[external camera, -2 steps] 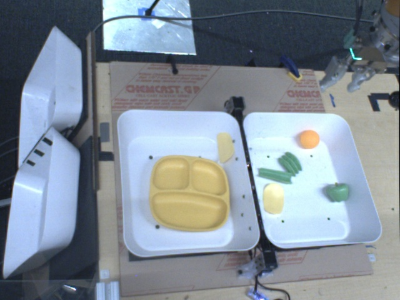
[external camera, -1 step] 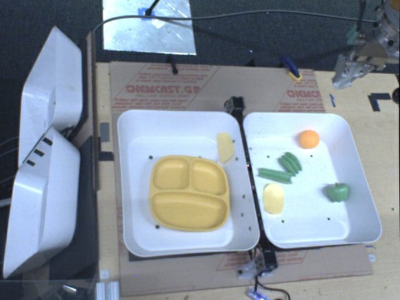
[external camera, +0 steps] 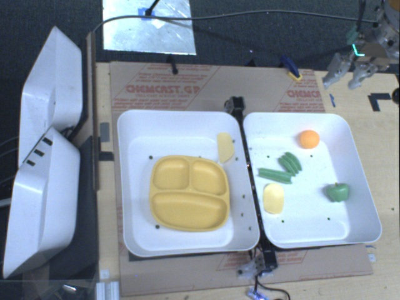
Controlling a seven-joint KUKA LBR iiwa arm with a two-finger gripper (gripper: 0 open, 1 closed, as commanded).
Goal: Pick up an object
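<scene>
My gripper (external camera: 347,74) hangs at the upper right, beyond the far edge of the right bin (external camera: 356,167), its two fingers apart and nothing between them. In that bin lie an orange ball (external camera: 309,139), two green pea pods (external camera: 289,162) (external camera: 274,175), a pale yellow piece (external camera: 273,199) and a green pepper (external camera: 337,192). In the left bin (external camera: 134,186) rests a yellow divided plate (external camera: 189,192), and a second pale yellow piece (external camera: 225,147) lies near its right wall.
A black clamp (external camera: 235,104) sits between the bins at their far edge. White boxes (external camera: 47,149) stand to the left of the bench. A shiny metal sheet (external camera: 149,16) lies behind the bins, with cables crossing it.
</scene>
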